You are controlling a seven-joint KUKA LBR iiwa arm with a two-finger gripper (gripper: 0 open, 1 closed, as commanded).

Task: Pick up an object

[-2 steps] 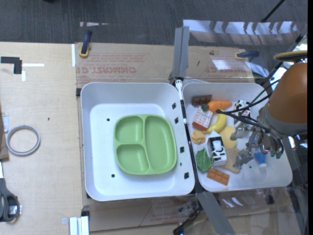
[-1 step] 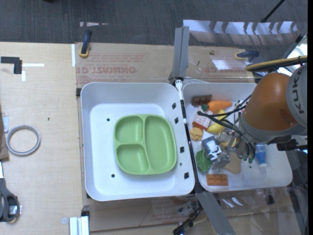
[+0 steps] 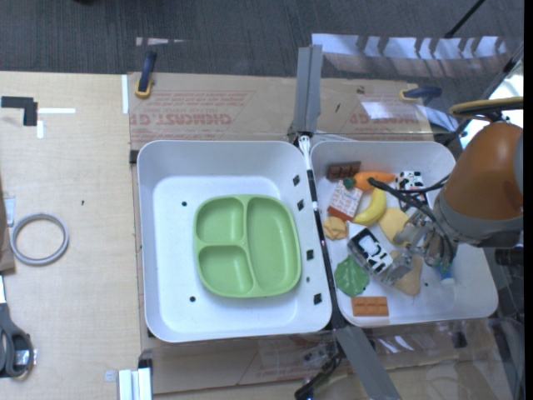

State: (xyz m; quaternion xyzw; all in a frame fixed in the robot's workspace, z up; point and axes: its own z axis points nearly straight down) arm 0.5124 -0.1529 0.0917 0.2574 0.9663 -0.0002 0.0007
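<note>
Pincer [image 3: 410, 255] lowered into cluttered right bin [image 3: 475, 302] (grip state cannot be told); 1 isolated object should be targeted squarely.

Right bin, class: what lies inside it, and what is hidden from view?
The right bin holds a banana, a carrot, a green leaf, an orange block and other small toys. The arm and gripper cover whatever lies beneath them.

A green plate [image 3: 247, 246], a yellow banana [image 3: 372, 207], an orange block [image 3: 370, 307], white bins [image 3: 158, 248].
</note>
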